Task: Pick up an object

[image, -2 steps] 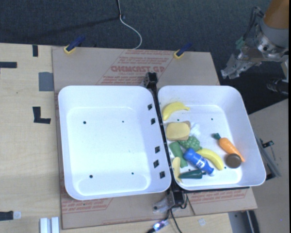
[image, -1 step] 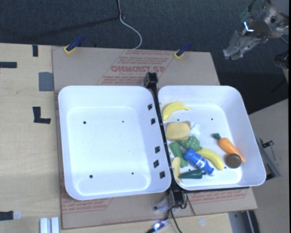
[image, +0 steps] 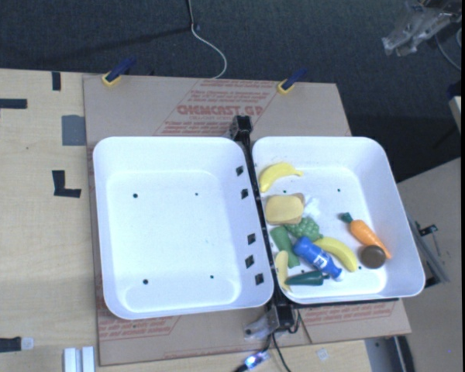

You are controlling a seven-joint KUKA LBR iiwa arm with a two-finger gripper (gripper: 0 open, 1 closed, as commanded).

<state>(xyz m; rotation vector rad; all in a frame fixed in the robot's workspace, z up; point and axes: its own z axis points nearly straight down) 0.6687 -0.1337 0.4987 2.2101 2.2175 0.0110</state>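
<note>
While the gripper (image: 418,29) hangs top right, well off the bins, jaw state I cannot tell, the toys crowd the right bin (image: 387,169): carrot (image: 361,232) lies apart, but banana (image: 339,253) touches the bottle (image: 316,256); a grab there may slip.

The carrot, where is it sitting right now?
The carrot lies in the right bin, near its right wall, just above a brown ball and right of a banana.
</note>
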